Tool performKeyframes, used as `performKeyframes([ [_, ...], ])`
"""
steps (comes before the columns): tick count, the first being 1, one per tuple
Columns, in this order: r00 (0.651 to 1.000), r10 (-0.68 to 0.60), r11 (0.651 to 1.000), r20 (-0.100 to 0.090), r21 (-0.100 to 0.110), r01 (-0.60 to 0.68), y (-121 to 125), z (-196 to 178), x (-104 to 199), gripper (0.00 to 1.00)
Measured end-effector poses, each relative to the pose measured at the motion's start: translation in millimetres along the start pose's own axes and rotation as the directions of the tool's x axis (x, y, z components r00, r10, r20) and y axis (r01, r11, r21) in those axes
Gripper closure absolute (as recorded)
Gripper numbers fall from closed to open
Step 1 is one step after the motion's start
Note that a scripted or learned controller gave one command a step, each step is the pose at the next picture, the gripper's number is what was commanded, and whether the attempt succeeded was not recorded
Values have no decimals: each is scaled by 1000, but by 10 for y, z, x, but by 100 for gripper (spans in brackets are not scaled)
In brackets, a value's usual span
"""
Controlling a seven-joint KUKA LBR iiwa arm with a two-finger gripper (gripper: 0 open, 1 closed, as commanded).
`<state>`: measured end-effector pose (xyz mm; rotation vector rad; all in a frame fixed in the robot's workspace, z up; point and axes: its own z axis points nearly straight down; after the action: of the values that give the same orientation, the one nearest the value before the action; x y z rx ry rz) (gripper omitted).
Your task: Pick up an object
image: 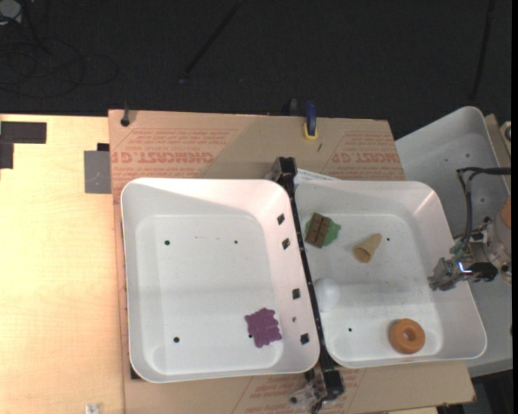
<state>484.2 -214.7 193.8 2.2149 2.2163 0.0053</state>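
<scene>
I have the gripper (pixel 453 274) parked at the right wall of the right bin (pixel 375 362), low and off the objects, so the bin floor stays open to view. Its jaws I cannot tell. My nearest candidate, the orange ring (pixel 407 335), lies at the near side; the cone (pixel 368 247) and brown-green block (pixel 321 230) lie farther left.

Right bin (pixel 414 198): donut (pixel 407 335), cone (pixel 368 247), brown-green block (pixel 321 230) sitting well apart, leaving its middle passable. Purple piece (pixel 263 326) occupying left bin (pixel 155 205) near the divider.
</scene>
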Motion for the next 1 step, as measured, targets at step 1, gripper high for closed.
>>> performKeyframes([
  [1,1000,-5,1000,-3,3,5,527,-455,336,100],
])
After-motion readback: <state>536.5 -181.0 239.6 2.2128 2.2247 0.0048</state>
